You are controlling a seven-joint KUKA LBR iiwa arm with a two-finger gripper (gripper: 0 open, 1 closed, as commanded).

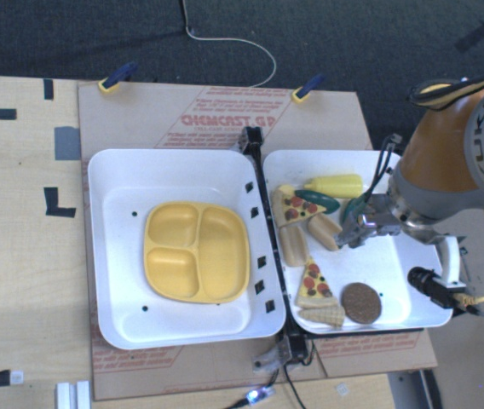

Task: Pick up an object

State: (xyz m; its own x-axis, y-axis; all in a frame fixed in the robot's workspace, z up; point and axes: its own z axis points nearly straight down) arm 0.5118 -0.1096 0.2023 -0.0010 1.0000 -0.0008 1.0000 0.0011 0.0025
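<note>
Two white bins sit side by side on the desk; the left bin point(106, 228) carries a yellow divided plate point(198, 252), and the right bin point(391, 305) carries the toy food the task draws on. Nothing looks lifted yet: every piece lies flat on the bin floor, so the pick itself seems left to do. The gripper point(354, 228) is low over the middle of the right bin, at the end of the grey arm point(442, 173) that reaches in from the right. Its tip sits just beside, perhaps touching, the tan sausage-like piece point(324, 231), with the green pepper point(317, 199) and the yellow corn cob point(336, 184) just above it. Whether the fingers are spread or pressed together I cannot tell, since the wrist body hides them from this angle, and no object can be seen between them. Further left lie a pizza slice point(288, 204) and a bread stick point(292, 244); nearer the front edge are a second pizza slice point(314, 284), a cracker-like wedge point(324, 315) and a brown cookie point(362, 302).
</note>
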